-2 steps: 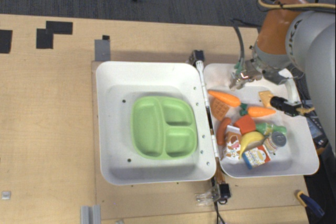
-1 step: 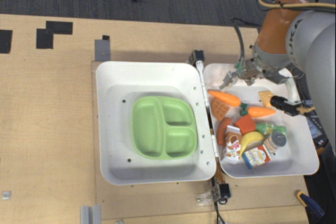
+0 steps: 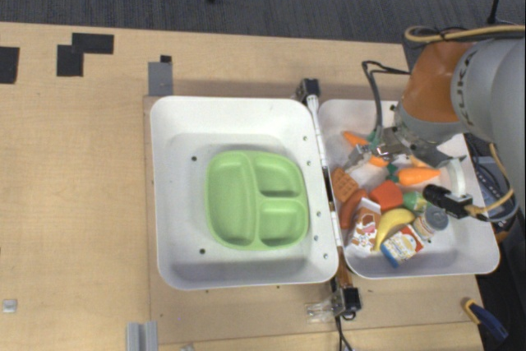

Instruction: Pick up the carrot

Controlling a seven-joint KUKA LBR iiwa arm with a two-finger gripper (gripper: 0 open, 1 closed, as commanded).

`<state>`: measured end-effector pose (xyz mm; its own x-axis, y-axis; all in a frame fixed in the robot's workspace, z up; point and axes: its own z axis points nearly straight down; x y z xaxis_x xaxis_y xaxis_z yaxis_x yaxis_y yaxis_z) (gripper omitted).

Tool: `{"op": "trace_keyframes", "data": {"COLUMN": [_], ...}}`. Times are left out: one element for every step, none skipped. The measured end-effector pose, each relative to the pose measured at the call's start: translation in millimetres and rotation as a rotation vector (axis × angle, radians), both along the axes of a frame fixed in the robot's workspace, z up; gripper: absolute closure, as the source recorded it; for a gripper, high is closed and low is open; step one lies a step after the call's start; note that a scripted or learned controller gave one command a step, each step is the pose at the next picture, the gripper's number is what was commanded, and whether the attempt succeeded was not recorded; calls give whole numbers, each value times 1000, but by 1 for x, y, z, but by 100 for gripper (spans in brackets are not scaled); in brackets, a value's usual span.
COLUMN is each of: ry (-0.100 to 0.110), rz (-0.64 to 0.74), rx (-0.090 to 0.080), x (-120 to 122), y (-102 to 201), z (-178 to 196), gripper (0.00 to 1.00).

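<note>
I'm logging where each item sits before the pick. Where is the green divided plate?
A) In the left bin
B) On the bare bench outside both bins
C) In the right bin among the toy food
A: the green divided plate lies in the left bin, apart from the toy food piled in the right bin.

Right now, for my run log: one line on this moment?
arm over right bin | gripper above toys | carrot lying in bin | not gripped
</note>
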<state>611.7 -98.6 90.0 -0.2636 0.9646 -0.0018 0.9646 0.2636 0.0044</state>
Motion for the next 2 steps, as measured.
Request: {"op": "trace_keyframes", "data": {"ry": [2,-3], "rz": [-93,-88], "rx": [1,0], "x": [26,27], "y": [8,8], "z": [-5,7], "gripper": [0,100]}}
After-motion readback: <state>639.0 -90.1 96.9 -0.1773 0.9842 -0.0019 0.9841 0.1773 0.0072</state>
